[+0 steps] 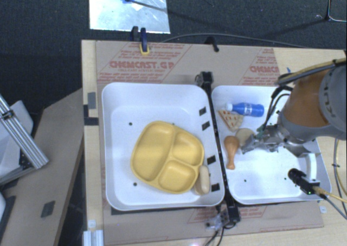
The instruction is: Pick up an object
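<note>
In the right bin [260, 188] lie a blue bottle with a white cap [246, 109], a tan pizza-slice toy [230, 119], a brown drumstick toy [231, 151] and a small beige piece [244, 134]. My gripper [250, 144] hangs low over the bin's middle, right of the drumstick and just below the beige piece. Nothing shows clearly between its fingers. In the left bin [122, 104] a yellow divided plate [167, 156] lies with a pale beige oblong toy [203, 180] at its lower right edge.
A black divider [214, 131] runs between the two bins. The grey arm with its orange band [309, 101] reaches in from the right over the right bin's far side. A metal frame [21, 142] stands at the left of the bench.
</note>
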You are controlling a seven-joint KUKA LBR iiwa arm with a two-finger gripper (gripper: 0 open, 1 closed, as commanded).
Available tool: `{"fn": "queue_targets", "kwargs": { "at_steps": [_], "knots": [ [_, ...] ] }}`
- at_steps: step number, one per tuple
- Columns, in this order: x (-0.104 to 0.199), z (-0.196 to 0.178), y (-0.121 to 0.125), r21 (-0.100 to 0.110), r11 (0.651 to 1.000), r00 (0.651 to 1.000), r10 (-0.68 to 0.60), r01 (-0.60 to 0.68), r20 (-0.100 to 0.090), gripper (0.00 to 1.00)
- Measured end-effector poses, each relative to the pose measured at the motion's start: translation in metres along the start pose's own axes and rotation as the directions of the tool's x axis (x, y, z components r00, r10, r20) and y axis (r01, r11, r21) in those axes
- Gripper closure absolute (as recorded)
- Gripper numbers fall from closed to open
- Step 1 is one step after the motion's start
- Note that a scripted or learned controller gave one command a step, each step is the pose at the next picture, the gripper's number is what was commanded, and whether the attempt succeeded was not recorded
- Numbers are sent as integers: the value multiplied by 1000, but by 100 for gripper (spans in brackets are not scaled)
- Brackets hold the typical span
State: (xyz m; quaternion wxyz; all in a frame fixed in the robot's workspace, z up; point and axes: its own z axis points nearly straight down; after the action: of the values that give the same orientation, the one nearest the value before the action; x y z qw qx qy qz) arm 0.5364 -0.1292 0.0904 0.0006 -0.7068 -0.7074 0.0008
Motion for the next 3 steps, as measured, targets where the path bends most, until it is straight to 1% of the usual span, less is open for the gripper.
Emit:
{"fn": "queue_targets", "kwargs": {
  "at_steps": [1, 2, 3],
  "knots": [
    [0, -13, 2, -6, 1000, 1000, -2, 2, 1, 100],
    [-3, -65, 13, -9, 1000, 1000, -3, 3, 2, 100],
    [-5, -108, 15, -8, 1000, 1000, -3, 3, 1, 100]
  ]
}}
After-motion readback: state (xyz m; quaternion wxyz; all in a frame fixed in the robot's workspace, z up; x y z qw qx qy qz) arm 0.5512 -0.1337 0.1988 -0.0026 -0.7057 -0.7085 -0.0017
